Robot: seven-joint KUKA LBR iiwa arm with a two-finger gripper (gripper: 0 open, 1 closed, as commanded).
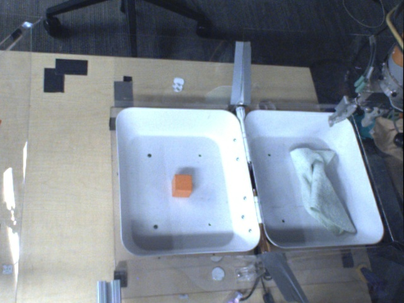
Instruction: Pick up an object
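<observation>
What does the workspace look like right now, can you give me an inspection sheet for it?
Surface: pale wooden bench bearing two shallow white bins, left bin and right bin, side by side.
Job's things: small orange cube on the left bin's floor; crumpled pale cloth in the right bin.
Clutter: black tape patches on the bench's far left.
Grippers: gripper over the right bin's far right corner.
Cables: loops at upper right.
Surroundings: dark carpet, black chair base.
</observation>
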